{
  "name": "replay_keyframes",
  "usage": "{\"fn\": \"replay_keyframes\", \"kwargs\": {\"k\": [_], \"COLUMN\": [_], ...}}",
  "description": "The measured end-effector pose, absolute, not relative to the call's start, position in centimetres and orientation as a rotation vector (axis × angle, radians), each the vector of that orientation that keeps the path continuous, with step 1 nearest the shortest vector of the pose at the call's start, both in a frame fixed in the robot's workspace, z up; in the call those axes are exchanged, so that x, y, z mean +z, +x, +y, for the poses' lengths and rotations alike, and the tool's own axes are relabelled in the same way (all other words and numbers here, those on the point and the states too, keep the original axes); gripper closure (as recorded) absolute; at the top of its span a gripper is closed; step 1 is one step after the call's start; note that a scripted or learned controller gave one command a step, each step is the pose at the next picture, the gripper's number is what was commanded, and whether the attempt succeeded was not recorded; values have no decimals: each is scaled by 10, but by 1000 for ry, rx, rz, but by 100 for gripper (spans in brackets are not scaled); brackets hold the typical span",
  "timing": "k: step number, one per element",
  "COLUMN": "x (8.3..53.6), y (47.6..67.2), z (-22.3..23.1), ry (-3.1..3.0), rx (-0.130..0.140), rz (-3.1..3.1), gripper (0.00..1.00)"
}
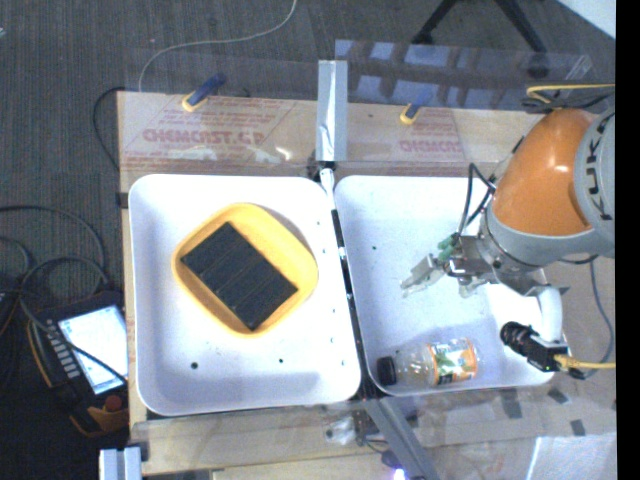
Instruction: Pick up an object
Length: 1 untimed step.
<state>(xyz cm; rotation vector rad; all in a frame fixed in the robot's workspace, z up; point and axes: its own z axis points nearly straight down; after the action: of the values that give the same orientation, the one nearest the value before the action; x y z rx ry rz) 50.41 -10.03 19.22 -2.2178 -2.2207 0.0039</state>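
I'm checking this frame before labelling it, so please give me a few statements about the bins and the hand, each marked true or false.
1. A plastic bottle lies on its side in the right bin. True.
2. The yellow dish sits in the right bin. False: it sits in the left bin.
3. A dark ridged slab rests in the yellow dish. True.
4. The hand holds the bottle. False: the hand is above the right bin's floor, apart from the bottle, which lies nearer the front wall.
5. The bottle stands upright. False: it lies flat, cap end toward the divider between the bins.
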Motion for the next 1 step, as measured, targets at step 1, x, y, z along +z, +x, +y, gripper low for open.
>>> {"fn": "replay_keyframes", "kwargs": {"k": [1], "x": [290], "y": [515], "z": [-64], "ry": [-2240], "rx": [0], "rz": [-2203], "gripper": [0]}}
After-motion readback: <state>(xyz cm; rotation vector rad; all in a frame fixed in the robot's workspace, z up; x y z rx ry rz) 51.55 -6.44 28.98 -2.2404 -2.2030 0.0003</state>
